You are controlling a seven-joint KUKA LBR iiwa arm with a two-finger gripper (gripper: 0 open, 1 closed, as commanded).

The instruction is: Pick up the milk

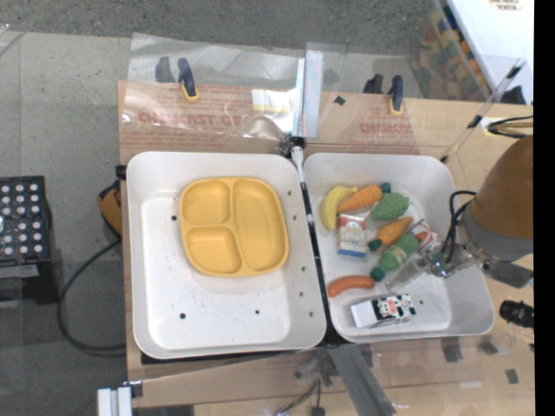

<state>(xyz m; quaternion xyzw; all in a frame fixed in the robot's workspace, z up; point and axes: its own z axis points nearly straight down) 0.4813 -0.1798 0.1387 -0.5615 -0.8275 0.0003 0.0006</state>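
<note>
While the arm (507, 206) hangs over the right bin (434, 170) | milk (382, 309) lies flat | jaws: cannot tell

Grey speckled floor (69, 85) all round a wooden bench (416, 120), clear plastic sheeting (217, 102) clamped along its back edge, white table corner (494, 16) top right.

You can't read tool (414, 265) finger state: blurred against green plastic bottle (396, 256). Grey-and-orange arm (507, 206) cut off by right edge. Print on small white-and-red carton (351, 235) too small to read.
</note>
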